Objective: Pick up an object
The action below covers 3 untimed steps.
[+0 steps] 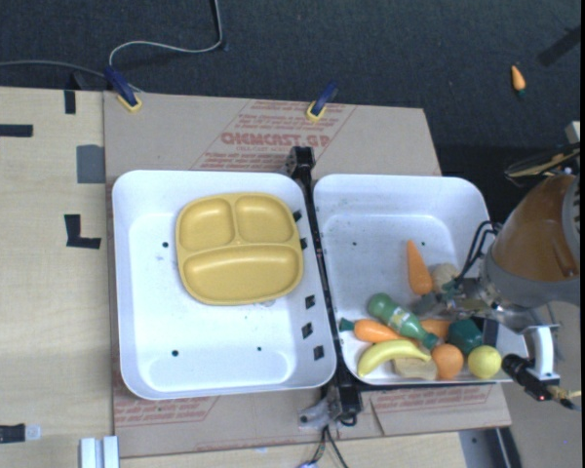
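Note:
The right bin [390,198] holds a pile of toy food in its near right corner. An orange carrot [418,266] lies at the top of the pile. Below it are a green bottle [400,317], a second carrot [377,331], a yellow banana [388,353], an orange [448,361], a yellow lemon [485,362] and a teal piece [464,334]. My gripper [455,298] is low over the right side of the pile, just right of the upper carrot and above the teal piece. Nothing is visibly held.
The left bin [141,291] carries a yellow divided plate [241,247] in its far half. A black divider [310,261] runs between the bins. The arm's orange band [536,237] hangs over the right bin's right rim. Cardboard lies under both bins.

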Tool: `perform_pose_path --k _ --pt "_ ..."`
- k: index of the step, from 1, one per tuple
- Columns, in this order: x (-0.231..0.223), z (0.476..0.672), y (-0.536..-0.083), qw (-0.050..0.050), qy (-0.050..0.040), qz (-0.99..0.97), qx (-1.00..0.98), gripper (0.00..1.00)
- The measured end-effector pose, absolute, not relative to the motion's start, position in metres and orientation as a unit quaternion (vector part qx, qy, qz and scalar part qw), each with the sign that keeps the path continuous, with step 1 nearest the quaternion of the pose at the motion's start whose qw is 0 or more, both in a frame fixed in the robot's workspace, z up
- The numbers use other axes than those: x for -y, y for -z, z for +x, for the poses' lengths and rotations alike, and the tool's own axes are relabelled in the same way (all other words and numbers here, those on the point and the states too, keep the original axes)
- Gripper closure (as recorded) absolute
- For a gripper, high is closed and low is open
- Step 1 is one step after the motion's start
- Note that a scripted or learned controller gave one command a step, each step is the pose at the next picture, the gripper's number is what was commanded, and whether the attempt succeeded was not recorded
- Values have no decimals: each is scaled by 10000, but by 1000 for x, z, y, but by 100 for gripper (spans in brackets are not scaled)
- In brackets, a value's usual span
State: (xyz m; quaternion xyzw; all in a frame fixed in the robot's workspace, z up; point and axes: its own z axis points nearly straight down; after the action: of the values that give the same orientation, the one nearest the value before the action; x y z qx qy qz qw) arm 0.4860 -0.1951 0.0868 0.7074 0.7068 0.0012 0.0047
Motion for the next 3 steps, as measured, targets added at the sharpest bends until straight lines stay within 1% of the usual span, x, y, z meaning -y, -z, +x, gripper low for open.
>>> perform_pose_path --k 1,2,3 --pt "156 486 -87 37 -12 7071 -7071 0" --pt "151 548 -87 28 -12 7067 -7075 0" --pt "152 547 -96 36 -5 7071 -7071 100"
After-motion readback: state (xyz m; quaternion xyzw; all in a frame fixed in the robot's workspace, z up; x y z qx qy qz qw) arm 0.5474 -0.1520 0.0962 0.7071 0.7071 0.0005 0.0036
